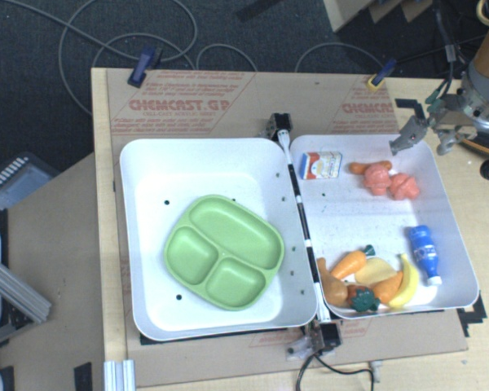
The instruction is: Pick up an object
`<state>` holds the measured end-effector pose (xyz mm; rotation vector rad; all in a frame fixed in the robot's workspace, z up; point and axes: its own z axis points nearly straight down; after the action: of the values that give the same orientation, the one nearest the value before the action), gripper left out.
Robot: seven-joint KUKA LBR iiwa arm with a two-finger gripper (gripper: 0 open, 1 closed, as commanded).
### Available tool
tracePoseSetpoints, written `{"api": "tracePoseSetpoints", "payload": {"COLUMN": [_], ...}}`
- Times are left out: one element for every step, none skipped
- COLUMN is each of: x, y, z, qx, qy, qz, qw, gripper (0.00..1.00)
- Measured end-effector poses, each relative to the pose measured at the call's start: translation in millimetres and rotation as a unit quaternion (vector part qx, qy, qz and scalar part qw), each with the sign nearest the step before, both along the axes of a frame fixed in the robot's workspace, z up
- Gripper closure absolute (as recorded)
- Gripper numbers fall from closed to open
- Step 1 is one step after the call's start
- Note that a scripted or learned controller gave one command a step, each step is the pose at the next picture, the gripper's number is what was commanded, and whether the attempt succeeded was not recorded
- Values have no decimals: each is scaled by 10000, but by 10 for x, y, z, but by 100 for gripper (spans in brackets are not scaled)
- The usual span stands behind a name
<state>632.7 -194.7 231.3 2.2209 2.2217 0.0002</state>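
Several small objects lie in right bin (448, 210): pink lumpy toy (389, 180) near far side, small white carton (321, 165) at far left corner, blue bottle (423, 253) by right wall, cluster of carrot (347, 264), banana (404, 286) and other toy food at near edge. Gripper (428, 130) hovers over bin's far right corner, fingers apart, clamped on nothing. Left bin (147, 169) holds green divided plate (222, 252).
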Motion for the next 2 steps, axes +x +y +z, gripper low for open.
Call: {"api": "tracePoseSetpoints", "payload": {"x": [174,209], "y": [263,256], "z": [-1116,-1470], "qx": [5,3], "qy": [12,12], "qz": [5,5], "qw": [10000,10000], "gripper": [0,0]}}
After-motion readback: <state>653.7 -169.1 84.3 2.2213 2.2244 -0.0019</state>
